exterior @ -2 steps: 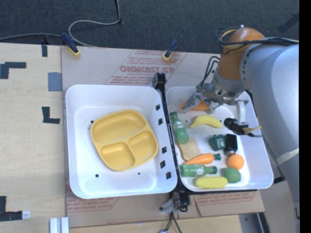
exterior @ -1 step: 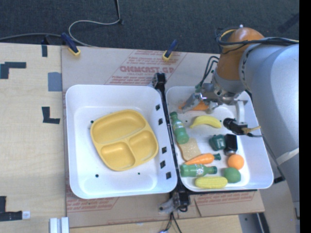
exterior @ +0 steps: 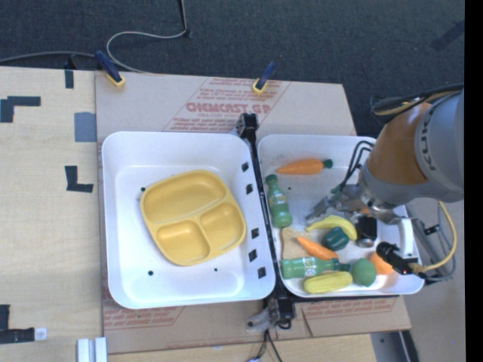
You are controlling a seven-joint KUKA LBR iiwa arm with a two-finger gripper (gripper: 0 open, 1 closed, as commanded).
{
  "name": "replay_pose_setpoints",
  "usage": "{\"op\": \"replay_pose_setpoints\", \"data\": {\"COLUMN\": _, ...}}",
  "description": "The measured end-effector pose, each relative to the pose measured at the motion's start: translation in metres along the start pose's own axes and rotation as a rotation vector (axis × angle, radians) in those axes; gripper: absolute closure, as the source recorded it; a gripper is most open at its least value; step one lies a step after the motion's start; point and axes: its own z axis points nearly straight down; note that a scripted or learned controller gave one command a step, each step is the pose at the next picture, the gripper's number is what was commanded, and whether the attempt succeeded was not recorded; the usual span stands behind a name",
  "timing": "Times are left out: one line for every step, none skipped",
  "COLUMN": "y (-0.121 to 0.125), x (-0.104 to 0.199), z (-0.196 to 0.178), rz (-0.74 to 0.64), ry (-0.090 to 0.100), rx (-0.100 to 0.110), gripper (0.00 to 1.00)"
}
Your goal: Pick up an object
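Two white bins side by side on the bench. Right bin [exterior: 302, 148], front edge: corn cob [exterior: 327, 282], green bottle lying flat [exterior: 308, 267], green round piece [exterior: 363, 272], small carrot [exterior: 316, 247]. Mid: banana [exterior: 333, 223] touching a dark green block [exterior: 336, 239], second green bottle [exterior: 278, 202] along the divider. Back: large carrot [exterior: 302, 167]. Pincer [exterior: 332, 202] down just above the banana; can't tell if fingers are apart or together. Left bin [exterior: 121, 202]: yellow divided plate [exterior: 193, 216].

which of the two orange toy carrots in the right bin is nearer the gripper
The smaller orange toy carrot lying low in the right white bin, just below the gripper. The larger orange toy carrot lies farther off, by the bin's far wall.
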Motion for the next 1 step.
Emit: {"op": "replay_pose_setpoints", "data": {"y": 0.0970, "x": -0.0619, "z": -0.0665, "rz": -0.003, "ry": 0.000, "rx": 0.000, "gripper": 0.00}}
